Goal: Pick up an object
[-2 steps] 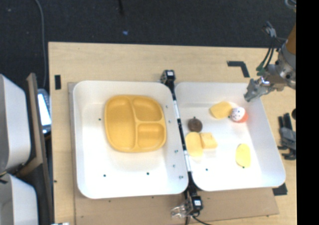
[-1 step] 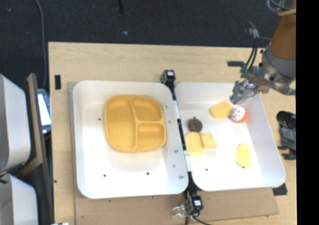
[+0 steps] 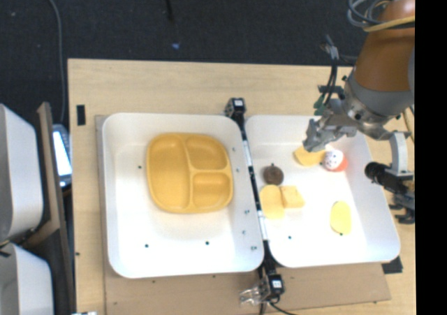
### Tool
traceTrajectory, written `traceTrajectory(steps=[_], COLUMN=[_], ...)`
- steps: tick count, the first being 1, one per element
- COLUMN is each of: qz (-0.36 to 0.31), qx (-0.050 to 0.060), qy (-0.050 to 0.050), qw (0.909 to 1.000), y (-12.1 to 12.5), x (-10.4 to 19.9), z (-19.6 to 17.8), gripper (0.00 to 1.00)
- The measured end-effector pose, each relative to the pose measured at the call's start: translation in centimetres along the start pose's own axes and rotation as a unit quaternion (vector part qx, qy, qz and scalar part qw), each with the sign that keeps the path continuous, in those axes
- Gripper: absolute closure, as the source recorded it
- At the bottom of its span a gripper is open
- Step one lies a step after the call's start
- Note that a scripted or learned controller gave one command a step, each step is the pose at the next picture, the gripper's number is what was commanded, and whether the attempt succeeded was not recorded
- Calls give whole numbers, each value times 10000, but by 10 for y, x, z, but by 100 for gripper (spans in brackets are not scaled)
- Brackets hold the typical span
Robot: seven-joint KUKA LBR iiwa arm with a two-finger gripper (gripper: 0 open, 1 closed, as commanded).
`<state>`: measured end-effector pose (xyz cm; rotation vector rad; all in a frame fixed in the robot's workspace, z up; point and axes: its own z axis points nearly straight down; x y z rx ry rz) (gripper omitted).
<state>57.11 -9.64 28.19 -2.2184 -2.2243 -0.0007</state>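
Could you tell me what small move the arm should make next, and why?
Probably a short descent. The gripper hangs over the right bin, just above a yellow piece beside the small white-and-red ball, with nothing visibly held.

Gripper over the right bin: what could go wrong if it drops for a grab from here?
The gripper hovers above a yellow piece that lies right beside a small white-and-red ball; closing there may nudge the ball or catch both. The piece looks flat and low, so the fingers may slide over it. It also lies near the right bin's back wall, leaving little room.
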Motion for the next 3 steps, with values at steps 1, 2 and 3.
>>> traceTrajectory(steps=[1,2,3], qz=[-3,-6,-8], qx=[-4,-4,-2], qy=[1,2,3], qw=[10000,10000,10000], y=[-13,-24,-32], x=[47,97,149], z=[-2,-3,-2], gripper=[100,100,100])
